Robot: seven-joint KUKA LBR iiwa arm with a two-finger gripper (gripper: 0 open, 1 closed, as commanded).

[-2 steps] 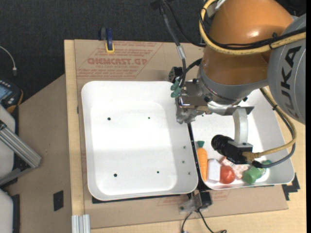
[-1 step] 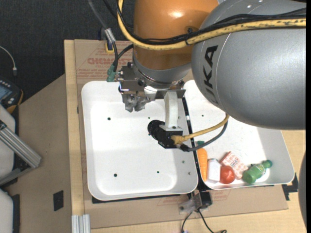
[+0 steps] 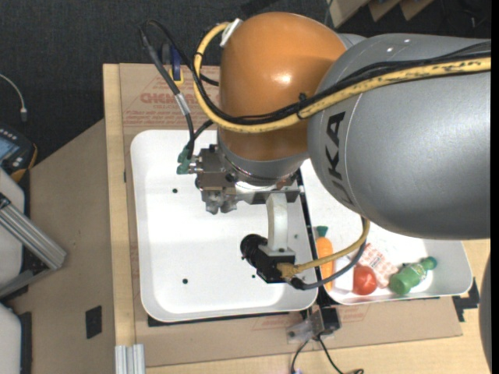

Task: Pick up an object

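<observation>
While the arm [image 3: 405, 131] hangs over the left bin [image 3: 156, 232]: its tip is low over the right part of that bin, close to the wall it shares with the right bin [image 3: 456, 283].
Jaws: the big orange band [image 3: 273, 76] and the wrist hide too much, so it cannot be told how wide they stand or if they hold anything.
Things to pick: a carrot [image 3: 323, 249], a red thing [image 3: 364, 280], a green bottle [image 3: 409, 277] and a red-and-white packet [image 3: 380, 257] all lie in the right bin.
What could go wrong: the white floor near the tip looks bare, so a grab here would likely catch nothing.
Another worry: the carrot lies right by the wall between the bins, so the tip could bump that wall when it goes for it.
Crowding: the red thing, the packet and the bottle lie close together, so one may get pushed or slip away.
In the way: a yellow cable [image 3: 343, 255] loops down just beside the carrot and could snag.
Bench [image 3: 125, 131]: brown board shows around both bins.
</observation>
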